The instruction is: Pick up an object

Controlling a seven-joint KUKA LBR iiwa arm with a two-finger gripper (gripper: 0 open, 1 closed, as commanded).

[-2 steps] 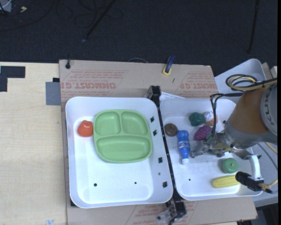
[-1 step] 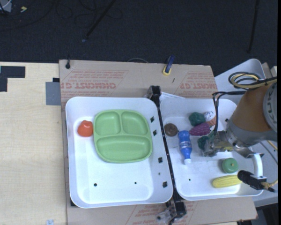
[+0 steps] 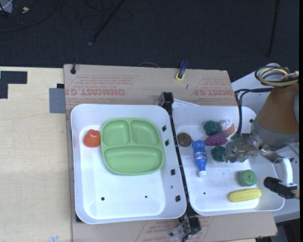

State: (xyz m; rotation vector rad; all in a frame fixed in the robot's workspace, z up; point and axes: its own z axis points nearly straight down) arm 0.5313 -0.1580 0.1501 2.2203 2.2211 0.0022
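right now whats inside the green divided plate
The green divided plate in the left bin has three compartments, and all three show bare green. An orange cup sits beside its left edge, outside it. What lies under the plate is covered.

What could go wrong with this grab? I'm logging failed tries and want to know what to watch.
The gripper sits low among a tight cluster: the purple toy, teal toy and dark green piece. It may nudge neighbours or close on two at once. The blue bottle lies nearby and could roll if bumped.
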